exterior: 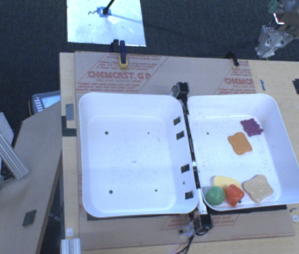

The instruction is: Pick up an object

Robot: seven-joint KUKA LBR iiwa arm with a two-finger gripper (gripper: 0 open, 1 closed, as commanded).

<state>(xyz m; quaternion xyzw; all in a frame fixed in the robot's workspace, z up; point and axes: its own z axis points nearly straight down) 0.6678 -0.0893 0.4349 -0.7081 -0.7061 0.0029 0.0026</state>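
Dark carpet surrounds the counter (154, 67), which carries two shallow white bins side by side on printed cardboard. On the camera view's left sits the left bin (85, 142). Beside it, the right bin (287, 142) holds six small items: a purple piece (251, 126) near its far right, an orange piece (239, 143) just beside that, and along the near wall a green ball (215, 196), a red piece (234, 194), a yellow wedge (224, 181) and a toast slice (257, 187). Well apart from them, the end effector (270, 42) hangs at the upper right beyond the bins; whether it is released or clenched cannot be told.
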